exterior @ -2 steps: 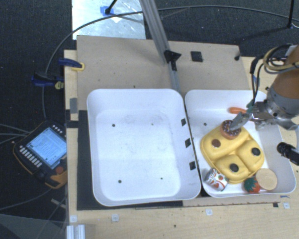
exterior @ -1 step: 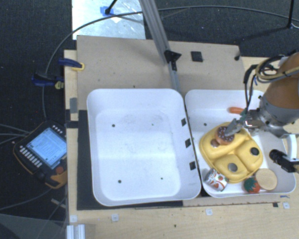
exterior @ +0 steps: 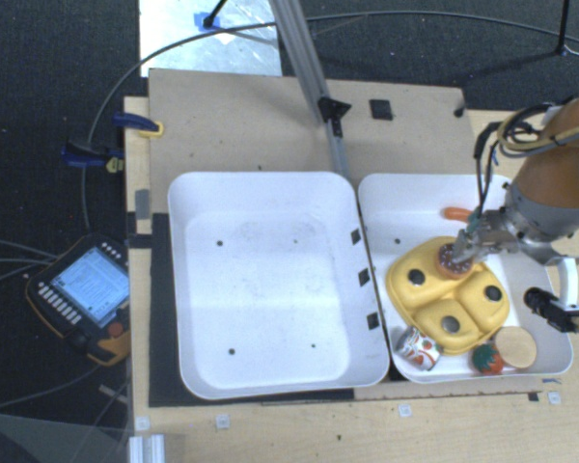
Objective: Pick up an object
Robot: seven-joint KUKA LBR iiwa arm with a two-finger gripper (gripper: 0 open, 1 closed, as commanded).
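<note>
Nearest the camera, at the bottom edge of the right white plastic bin (exterior: 386,210), lie three small things: a white cup with red markings (exterior: 418,347) at about 7 o'clock in the bin, a small green and red round toy (exterior: 485,359) at 5 o'clock, and touching it a flat tan wooden disc (exterior: 516,346). Just above them, filling the middle of that bin, sits a large yellow moulded plastic piece with dark round studs (exterior: 444,292), its lobes spreading toward 5 and 7 o'clock. A small orange carrot-shaped piece (exterior: 456,214) lies at 12 o'clock in the bin, apart from the yellow piece.

The grey arm with its orange band (exterior: 560,162) comes in from 3 o'clock, and its hand (exterior: 460,255) is down at the yellow piece's upper lobe, right by a reddish-brown round thing there. Whether the hand is wide, narrow or holding anything cannot be told at this size.

The left white plastic bin (exterior: 270,186) stands beside the right one, their rims touching, on the tan surface (exterior: 232,114). Off the surface at 9 o'clock lies a handheld control pendant with a lit screen (exterior: 82,292).
</note>
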